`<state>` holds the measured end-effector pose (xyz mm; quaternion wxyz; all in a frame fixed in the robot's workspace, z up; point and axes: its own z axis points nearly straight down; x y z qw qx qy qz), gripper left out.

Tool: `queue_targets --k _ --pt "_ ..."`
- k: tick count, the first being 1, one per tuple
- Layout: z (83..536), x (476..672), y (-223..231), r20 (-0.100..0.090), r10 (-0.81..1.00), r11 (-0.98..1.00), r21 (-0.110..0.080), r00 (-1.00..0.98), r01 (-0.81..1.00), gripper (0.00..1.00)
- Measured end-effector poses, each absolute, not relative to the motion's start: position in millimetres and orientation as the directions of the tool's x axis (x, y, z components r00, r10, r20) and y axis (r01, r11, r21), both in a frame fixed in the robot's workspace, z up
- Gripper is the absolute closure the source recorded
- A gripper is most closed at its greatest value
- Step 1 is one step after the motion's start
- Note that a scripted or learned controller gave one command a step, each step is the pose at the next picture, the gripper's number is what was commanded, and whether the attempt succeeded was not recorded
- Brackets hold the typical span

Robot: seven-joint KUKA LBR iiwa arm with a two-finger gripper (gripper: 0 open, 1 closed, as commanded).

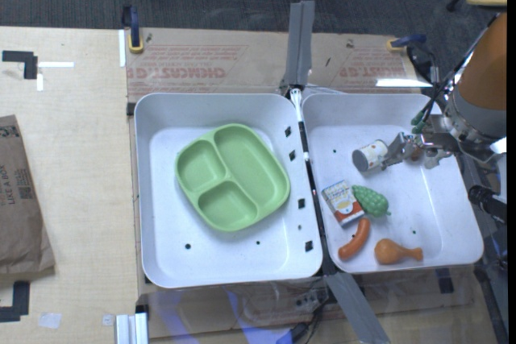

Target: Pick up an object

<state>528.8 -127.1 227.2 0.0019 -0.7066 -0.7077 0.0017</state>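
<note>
In the right bin (451, 205), a small grey and cream can (370, 156) lies on its side in the upper middle. My gripper (401, 151) is low over the bin just right of the can, at its right end, and whether it grips the can is not visible. Below the can lie a small orange and white box (342, 202) and a green bumpy toy (372, 200), side by side. An orange sausage (355, 238) and a tan drumstick-shaped toy (396, 252) rest near the front wall.
The left bin (153, 173) holds a green divided plate (232, 177). The arm, with its orange band (490, 68), comes in over the right bin's right wall. A grey divider post (300, 44) stands behind the bins, and a brown paper bag (20, 197) lies far left.
</note>
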Motion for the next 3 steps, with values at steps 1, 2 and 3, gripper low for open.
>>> queue_targets --k 1,2,3 --pt "236 526.6 -114 0.000 1.000 -0.006 -0.003 0.006 1.000 0.00" --pt "236 526.5 -114 0.000 1.000 -0.006 -0.003 0.006 1.000 0.00" --pt "172 530.8 -98 0.001 0.991 0.131 -0.005 -0.131 0.991 0.00"
